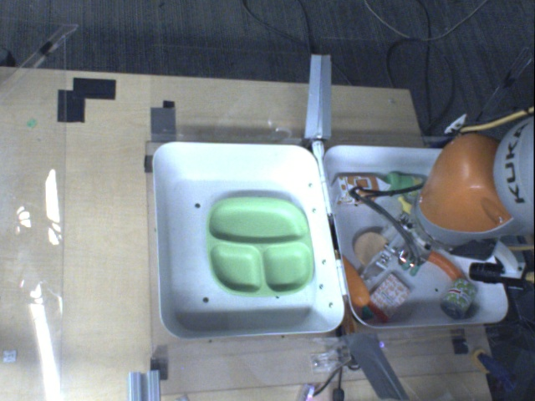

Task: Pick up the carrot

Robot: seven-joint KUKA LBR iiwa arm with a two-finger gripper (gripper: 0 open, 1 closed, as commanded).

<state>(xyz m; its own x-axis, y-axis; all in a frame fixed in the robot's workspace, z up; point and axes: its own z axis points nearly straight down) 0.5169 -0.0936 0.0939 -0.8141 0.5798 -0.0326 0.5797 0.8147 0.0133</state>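
The carrot (357, 285), an orange tapered piece, lies against the left wall of the right bin (493, 312), near its front corner. My gripper (393, 260) hangs low inside that bin, just right of and slightly behind the carrot, over a tan round disc (369, 245) and a small speckled box (389, 292). The grey arm with its orange band (464, 186) covers the bin's right half. Nothing orange shows between the gripper's tips.
A second orange piece (443, 266) lies by the arm, with a green can (458, 297) in front of it. A printed packet (359, 186) and a green item (403, 180) sit at the bin's back. The left bin (180, 224) holds a green divided tray (259, 242).
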